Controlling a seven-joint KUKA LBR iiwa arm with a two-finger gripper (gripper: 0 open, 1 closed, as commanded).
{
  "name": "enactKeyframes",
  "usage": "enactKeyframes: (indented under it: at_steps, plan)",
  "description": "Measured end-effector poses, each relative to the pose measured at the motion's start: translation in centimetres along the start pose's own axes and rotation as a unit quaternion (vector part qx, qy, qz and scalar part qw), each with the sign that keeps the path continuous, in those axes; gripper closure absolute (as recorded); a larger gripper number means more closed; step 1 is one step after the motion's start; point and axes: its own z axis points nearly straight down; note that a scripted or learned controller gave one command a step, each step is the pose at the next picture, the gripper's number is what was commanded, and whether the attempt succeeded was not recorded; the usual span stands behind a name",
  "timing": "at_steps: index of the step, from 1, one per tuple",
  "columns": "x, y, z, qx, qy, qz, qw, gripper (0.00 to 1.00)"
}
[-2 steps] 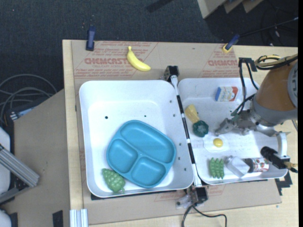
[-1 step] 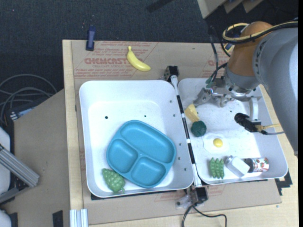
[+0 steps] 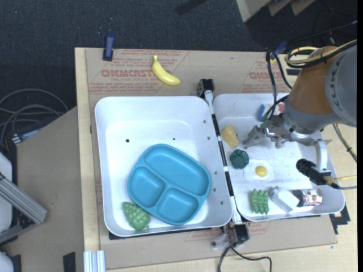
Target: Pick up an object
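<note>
A: Where the arm (image 3: 326, 89) reaches in from the right, its hand (image 3: 266, 134) hangs low over the back of the right bin (image 3: 241, 103). Are its fingers apart or together?

B: I cannot tell; they are too small and dark against the bin.

A: What lies close to it?

B: A pale yellow block (image 3: 229, 136) just left of it, by the wall between the bins, and a dark green lump (image 3: 239, 158) near that. Toward the front sit a fried egg (image 3: 260, 171), green pea pods (image 3: 259, 201) and a small can (image 3: 311, 197) on its side.

A: And the left bin (image 3: 113, 115)?

B: A blue divided plate (image 3: 168, 183), with a bumpy green piece (image 3: 135, 215) touching its front-left edge. A banana (image 3: 164, 73) lies on the tabletop (image 3: 130, 69) behind that bin.
</note>
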Motion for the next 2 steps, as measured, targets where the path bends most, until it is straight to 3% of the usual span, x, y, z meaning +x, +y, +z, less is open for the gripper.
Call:
enactKeyframes:
  at_steps: [1, 2]
  plan:
    - [0.4, -7.7, 2.8, 0.000, 0.000, 0.000, 1.0000, 0.00]
    - [-6.3, -7.2, 2.7, -0.002, -0.001, 0.001, 1.0000, 0.00]
